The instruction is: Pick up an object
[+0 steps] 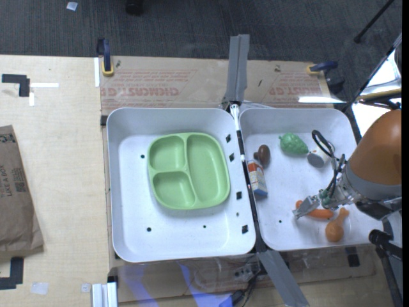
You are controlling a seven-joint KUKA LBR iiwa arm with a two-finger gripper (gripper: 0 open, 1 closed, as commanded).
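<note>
You see an orange carrot (317, 214) lying flat near the right bin's (281, 232) front edge. Just beside it rests an orange-brown drumstick-shaped toy (336, 228).

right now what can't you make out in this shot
- Gripper, camera view: too small and blurred to tell whether its fingers are open or shut, or whether they touch the orange carrot-like piece.
- Small carton against the right bin's left wall: label too small to read.
- Arm: cut off by the right edge.
- Grey item beside the green toy: too small to identify.
</note>
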